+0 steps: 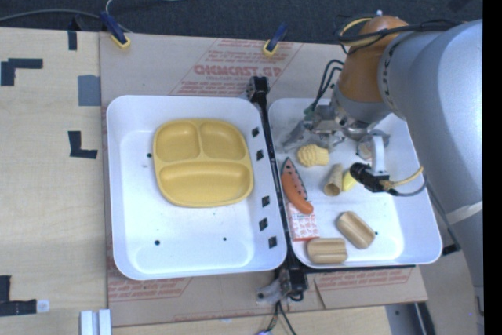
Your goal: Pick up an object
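- The arm reaches in from the right over the right bin, its orange band above the far end of that bin.
- The gripper hangs low over the far left part of the right bin, just above a pale yellow ribbed piece.
- I cannot tell whether the gripper is closed or released (the metal parts blur together there), and nothing shows clearly between its tips.
- Near the ribbed piece lie a beige tube and a small yellow bit just beside it, close to a black cable end.
- An orange carrot-like piece lies along the bin's left wall, with a red-and-white packet just nearer the camera.
- Two tan rolls sit at the near side of the right bin, close together.
- The left bin holds a yellow divided tray, lying flat toward its far half.
- Both bins rest on cardboard.
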Available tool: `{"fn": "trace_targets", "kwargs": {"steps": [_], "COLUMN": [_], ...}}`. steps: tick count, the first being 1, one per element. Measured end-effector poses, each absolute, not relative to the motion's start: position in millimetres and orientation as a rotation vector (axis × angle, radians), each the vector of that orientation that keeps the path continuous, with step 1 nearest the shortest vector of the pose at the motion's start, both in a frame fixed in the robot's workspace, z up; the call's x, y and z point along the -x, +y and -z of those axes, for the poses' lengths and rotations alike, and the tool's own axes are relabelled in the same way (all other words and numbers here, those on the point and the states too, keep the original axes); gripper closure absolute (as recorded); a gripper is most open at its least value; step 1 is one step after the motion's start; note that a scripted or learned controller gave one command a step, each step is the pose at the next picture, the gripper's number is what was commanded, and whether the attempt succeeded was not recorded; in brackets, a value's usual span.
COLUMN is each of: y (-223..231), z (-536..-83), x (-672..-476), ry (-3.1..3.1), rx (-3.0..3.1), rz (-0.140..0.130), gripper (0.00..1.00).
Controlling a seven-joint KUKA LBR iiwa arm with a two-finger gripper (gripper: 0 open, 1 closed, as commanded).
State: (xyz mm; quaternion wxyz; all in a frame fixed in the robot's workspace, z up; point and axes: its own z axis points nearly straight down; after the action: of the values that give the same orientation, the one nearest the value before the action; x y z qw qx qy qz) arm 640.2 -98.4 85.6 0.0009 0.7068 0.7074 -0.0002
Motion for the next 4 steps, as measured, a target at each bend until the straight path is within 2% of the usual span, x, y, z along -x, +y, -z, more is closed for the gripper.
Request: {"fn": "trace_targets", "kwargs": {"steps": [1,2,3,4], "y": [-98.0,-76.4,-40.5,-40.8], "z": [-94.8,-229.2,-256.6,-256.5], "x": [-640.1,-565.3,-519.2,-519.1], "ry": [2.222,2.223,2.226,2.225], "rx": [-2.218,-2.220,-2.220,-2.221], "rz": [0.001,-0.001,0.000,0.001], "gripper": [1.00,1.00,1.00,0.00]}}
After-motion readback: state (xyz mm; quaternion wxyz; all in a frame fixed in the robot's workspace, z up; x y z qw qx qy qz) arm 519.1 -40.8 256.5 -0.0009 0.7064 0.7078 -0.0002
